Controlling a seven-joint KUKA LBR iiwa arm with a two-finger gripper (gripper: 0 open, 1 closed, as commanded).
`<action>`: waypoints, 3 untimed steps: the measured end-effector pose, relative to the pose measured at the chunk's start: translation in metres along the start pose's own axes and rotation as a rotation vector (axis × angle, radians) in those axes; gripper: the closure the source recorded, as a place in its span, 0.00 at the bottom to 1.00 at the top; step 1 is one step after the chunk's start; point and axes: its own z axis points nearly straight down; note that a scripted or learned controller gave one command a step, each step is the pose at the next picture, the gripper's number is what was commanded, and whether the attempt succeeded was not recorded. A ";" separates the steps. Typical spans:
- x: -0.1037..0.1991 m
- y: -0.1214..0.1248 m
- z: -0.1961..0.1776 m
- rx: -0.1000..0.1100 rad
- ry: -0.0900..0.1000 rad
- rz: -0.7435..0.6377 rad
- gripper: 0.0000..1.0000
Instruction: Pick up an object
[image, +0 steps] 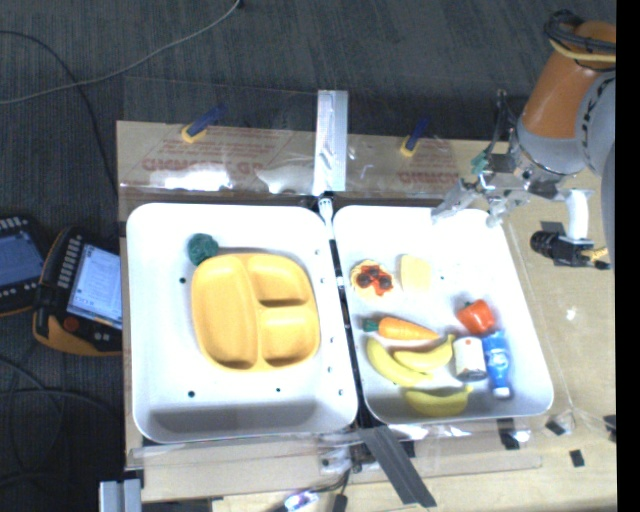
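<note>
My gripper (470, 208) hangs over the far edge of the right bin (530, 330), its fingers spread and nothing between them. Below it in that bin lie a small round pizza toy (372, 278), a pale yellow block (415, 272), a carrot (405, 328) and a red pepper (477, 316). Two bananas (405, 362) (437, 401), a white can (468, 357) and a blue bottle (497, 362) sit toward the near side. All of these are apart from the gripper.
The left bin (150, 330) holds a yellow divided tray (255, 308) and a green ball (203, 246) at its far corner. Clear plastic bags (230, 165) lie behind the bins. A handheld device (85, 295) rests on the floor at left.
</note>
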 end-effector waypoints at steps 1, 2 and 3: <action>0.001 0.000 -0.009 0.001 -0.003 -0.003 1.00; 0.001 0.000 -0.009 0.002 -0.004 -0.002 0.00; 0.061 -0.026 0.097 0.000 -0.001 -0.118 0.00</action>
